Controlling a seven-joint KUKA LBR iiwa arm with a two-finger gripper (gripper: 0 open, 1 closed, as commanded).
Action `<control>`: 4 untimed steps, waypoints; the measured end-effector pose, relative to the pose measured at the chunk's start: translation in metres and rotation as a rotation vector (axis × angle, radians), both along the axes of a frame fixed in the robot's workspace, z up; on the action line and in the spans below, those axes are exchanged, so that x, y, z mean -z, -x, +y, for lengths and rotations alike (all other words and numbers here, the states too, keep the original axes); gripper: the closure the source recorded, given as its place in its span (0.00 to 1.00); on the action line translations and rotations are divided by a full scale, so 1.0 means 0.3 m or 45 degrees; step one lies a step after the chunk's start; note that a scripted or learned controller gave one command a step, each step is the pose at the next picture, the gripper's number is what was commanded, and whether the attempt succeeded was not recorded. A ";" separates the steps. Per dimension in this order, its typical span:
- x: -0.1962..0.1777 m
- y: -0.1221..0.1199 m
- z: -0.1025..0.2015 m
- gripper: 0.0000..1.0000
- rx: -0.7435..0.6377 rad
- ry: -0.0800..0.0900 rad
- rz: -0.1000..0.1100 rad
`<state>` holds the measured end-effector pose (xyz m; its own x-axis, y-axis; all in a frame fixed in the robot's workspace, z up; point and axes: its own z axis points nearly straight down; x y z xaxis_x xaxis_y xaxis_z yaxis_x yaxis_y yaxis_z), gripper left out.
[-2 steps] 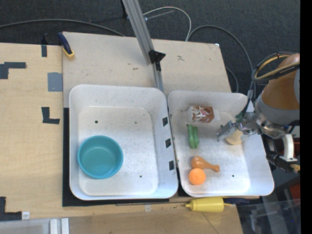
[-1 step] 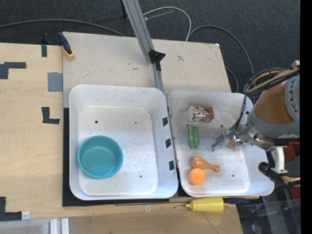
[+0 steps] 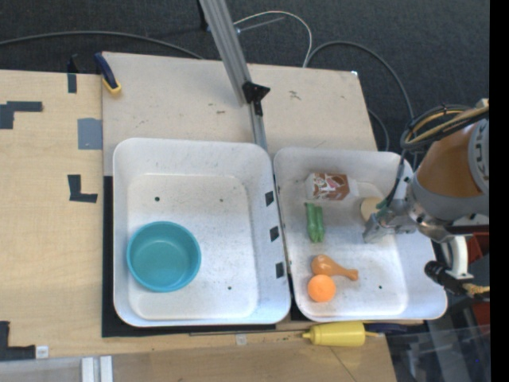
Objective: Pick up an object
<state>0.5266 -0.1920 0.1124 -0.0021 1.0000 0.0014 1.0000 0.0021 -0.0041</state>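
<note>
The right bin [image 3: 413, 297] holds a brown-and-white packet [image 3: 328, 186], a green pepper-like piece [image 3: 315, 222], a tan drumstick-shaped toy [image 3: 334, 268] and an orange ball [image 3: 321, 288]. A pale round object [image 3: 370, 208] lies by the bin's right side, partly hidden by the arm. My gripper [image 3: 380, 226] hangs low over the right part of this bin, just beside that pale object and right of the green piece. Nothing shows between its fingers.
A teal bowl [image 3: 164, 255] sits in the left bin [image 3: 195, 153]. A yellow mustard bottle [image 3: 340, 334] lies on the bench just in front of the right bin. A grey pole [image 3: 231, 42] slants down to the bins' divider. Cables run behind.
</note>
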 end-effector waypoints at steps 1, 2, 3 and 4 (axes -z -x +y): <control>-0.142 0.004 -0.011 1.00 0.002 0.003 -0.008; -0.311 0.001 -0.010 1.00 0.000 0.004 -0.010; -0.303 -0.073 0.162 1.00 -0.007 -0.001 -0.004; -0.314 -0.136 0.301 1.00 -0.006 -0.001 -0.004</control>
